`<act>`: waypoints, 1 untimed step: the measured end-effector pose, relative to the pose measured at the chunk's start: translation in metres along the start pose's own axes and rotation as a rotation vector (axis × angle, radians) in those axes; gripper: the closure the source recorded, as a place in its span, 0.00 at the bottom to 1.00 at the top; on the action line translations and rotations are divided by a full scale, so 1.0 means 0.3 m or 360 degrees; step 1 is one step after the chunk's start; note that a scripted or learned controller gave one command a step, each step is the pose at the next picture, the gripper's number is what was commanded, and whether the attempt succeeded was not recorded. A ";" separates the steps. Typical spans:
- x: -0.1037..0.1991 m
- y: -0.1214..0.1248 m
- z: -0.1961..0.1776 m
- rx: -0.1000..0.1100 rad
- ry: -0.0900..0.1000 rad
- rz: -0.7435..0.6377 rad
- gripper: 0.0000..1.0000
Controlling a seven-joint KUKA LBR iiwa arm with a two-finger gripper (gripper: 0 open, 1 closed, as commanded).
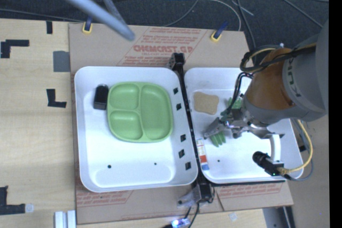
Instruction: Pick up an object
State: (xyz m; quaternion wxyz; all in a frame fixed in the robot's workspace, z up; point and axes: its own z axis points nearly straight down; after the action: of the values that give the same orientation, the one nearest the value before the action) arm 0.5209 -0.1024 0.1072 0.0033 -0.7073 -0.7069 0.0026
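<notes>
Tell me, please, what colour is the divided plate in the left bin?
The three-compartment plastic plate is light green, seen clearly in the camera view.

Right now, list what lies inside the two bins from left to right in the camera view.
Small black object → green divided plate → tan flat piece → green object by the gripper.

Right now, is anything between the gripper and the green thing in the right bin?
Nothing visible: the gripper sits right over the green object in the right bin. The tan piece lies apart, farther back.
</notes>
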 end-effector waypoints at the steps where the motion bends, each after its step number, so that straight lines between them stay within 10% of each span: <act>1: 0.001 0.000 0.077 -0.0011 -0.0003 -0.0002 0.00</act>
State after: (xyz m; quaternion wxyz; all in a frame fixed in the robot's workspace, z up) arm 0.5209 -0.1021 0.0841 0.0002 -0.7068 -0.7074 0.0007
